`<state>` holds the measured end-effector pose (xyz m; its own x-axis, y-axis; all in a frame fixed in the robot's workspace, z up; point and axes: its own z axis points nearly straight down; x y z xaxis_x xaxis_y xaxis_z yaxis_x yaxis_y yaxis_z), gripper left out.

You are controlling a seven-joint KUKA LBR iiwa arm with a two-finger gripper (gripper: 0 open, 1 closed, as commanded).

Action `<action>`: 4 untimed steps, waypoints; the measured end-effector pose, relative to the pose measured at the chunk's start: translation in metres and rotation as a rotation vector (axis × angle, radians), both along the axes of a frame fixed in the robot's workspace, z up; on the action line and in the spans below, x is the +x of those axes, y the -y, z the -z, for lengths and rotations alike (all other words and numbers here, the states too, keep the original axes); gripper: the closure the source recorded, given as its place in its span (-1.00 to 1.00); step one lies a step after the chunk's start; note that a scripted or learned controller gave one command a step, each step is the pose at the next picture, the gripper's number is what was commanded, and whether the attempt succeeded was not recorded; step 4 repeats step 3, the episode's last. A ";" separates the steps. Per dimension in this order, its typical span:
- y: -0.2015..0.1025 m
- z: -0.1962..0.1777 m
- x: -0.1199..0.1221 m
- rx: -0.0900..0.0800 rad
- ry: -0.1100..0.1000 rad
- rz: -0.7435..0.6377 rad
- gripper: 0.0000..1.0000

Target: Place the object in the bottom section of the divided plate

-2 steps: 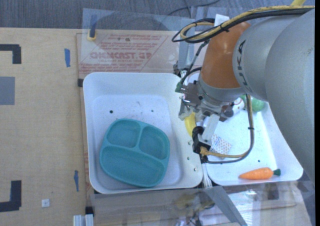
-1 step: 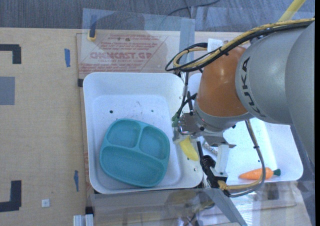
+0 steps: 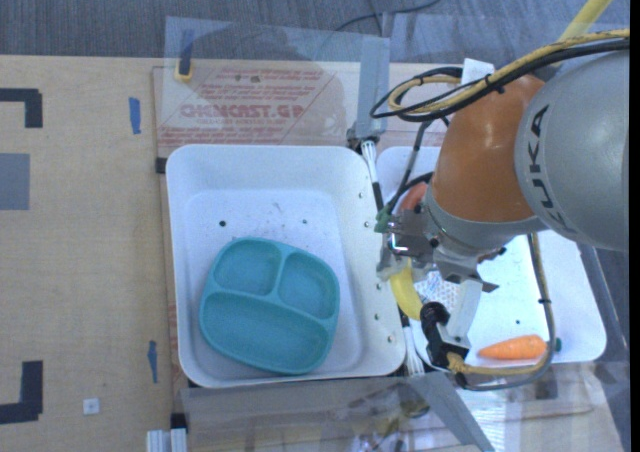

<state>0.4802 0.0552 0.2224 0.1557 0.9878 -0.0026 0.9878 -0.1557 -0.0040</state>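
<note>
Grey carpet with loose cables runs past the far edge of the tabletop (image 3: 80, 240), a pale wood surface marked with black tape corners and bits of blue tape. Two shallow white bins sit side by side toward its right end.

From my seat, the left bin (image 3: 190, 180) holds the teal divided plate (image 3: 268, 305), lying flat near the bin's front edge with two small sections on the far side and one large section nearest me. All three sections look bare. The right bin (image 3: 580, 330) holds a toy carrot (image 3: 512, 347) near its front edge, a yellow banana-like object (image 3: 404, 292) against the wall it shares with the left bin, and something reddish-orange (image 3: 413, 195) mostly hidden under the arm.

The arm (image 3: 530, 160) hangs over the right bin, and its bulk covers the end effector (image 3: 440, 285); I cannot tell whether it is open or closed, or whether anything sits in it. The yellow object lies just beside it, still in the right bin by my reading.

My worries: the yellow object is tight against the bin wall, so a descent could clip the rim or pinch only its edge, and it may slip free in transit across the divider. Release too far back would land it in one of the small sections instead. The dangling cable near the carrot could also snag.
</note>
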 end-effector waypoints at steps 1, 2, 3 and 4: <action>-0.098 0.045 -0.002 0.001 -0.005 -0.157 1.00; -0.098 0.045 -0.001 0.001 -0.004 -0.156 -1.00; -0.091 0.094 -0.001 0.005 0.000 -0.086 -1.00; -0.091 0.094 -0.001 0.005 0.000 -0.086 -1.00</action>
